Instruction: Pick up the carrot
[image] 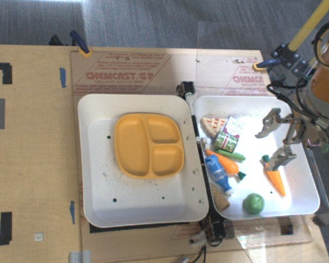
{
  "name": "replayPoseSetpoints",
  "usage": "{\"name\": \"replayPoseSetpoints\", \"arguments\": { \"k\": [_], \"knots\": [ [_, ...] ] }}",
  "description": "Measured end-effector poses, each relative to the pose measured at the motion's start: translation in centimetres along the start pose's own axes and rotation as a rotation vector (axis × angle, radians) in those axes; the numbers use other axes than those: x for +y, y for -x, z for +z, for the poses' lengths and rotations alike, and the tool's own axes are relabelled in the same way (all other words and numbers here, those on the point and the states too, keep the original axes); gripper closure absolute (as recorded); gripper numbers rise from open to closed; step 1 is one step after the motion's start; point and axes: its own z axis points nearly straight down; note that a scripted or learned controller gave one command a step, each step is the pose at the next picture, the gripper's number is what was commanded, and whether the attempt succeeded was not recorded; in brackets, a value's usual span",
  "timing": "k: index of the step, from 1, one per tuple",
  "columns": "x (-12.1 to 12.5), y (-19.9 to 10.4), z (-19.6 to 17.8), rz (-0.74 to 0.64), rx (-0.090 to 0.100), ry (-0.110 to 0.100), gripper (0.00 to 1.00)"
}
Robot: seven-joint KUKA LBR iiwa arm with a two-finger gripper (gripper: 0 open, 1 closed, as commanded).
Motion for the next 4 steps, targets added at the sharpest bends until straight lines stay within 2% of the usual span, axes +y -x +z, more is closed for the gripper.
{"name": "replayPoseSetpoints", "arguments": {
  "k": [1, 2, 3, 4],
  "knots": [
    [-5.4, 1.7, 11.6, 0.011, 0.01, 0.002, 0.0],
    [-10.9, 3.5, 18.2, -0.057, -0.004, -0.001, 0.0],
    [-11.5, 1.6, 18.9, -0.091, -0.007, -0.001, 0.0],
    [-11.7, 0.4, 18.9, 0.187, -0.005, -0.003, 0.0]
  ]
}}
